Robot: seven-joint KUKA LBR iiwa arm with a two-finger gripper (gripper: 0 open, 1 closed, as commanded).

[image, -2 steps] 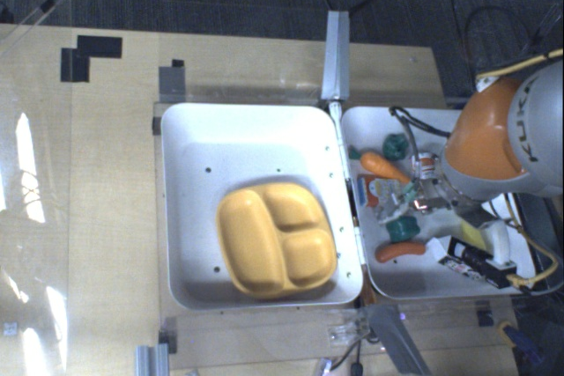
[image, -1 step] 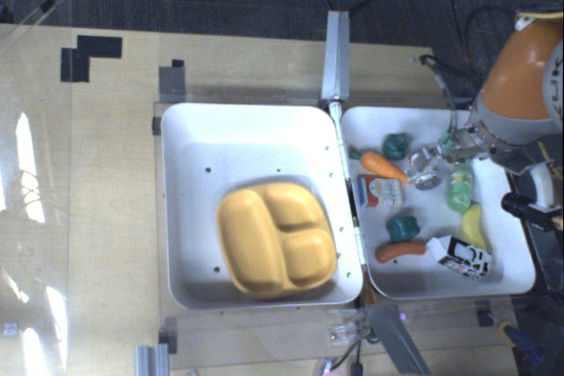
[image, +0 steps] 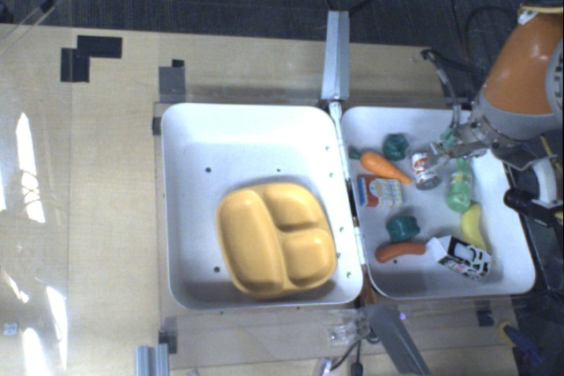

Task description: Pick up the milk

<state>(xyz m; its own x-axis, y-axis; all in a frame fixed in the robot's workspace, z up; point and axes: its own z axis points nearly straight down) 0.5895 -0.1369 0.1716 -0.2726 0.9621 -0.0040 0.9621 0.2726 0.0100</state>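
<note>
The gripper (image: pixel 454 143) hovers near a can (image: pixel 426 169), its finger state unclear. The milk (image: pixel 464 257) lies well apart; the arm should descend squarely over it.

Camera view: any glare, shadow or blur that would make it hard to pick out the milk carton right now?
Camera view: glare streaks lie on the clear panel at far left, away from the bins. The right bin is evenly lit with soft shadows. The milk carton, at its near right corner, reads clearly by its black-and-white pattern, though fine print is too soft to read. The gripper looks slightly blurred above the small can.
</note>
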